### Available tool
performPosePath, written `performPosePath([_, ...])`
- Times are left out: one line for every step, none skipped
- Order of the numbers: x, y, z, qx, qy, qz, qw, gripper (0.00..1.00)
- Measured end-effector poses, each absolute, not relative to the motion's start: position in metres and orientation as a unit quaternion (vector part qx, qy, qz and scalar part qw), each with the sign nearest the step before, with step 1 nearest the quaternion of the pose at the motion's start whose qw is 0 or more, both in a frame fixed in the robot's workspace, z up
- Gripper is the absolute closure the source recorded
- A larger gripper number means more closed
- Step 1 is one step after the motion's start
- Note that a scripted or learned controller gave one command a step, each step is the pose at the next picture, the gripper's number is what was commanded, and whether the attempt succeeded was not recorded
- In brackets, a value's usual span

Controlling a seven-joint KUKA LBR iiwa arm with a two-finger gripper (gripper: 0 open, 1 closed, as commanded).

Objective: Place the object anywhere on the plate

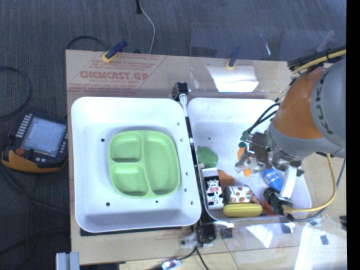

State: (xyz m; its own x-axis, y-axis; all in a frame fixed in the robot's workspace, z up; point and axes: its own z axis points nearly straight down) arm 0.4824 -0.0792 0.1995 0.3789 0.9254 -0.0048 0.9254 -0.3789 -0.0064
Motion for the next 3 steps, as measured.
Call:
performPosePath([0.484, 0.009, 0.243, -0.844, -0.537, 0.0011, 0.002, 1.0])
performPosePath([0.507, 0.097, 0.248, -0.844, -0.536, 0.003, 0.002, 1.0])
performPosePath([0.507, 0.094, 0.248, -0.845, -0.534, 0.0038, 0.0, 0.0])
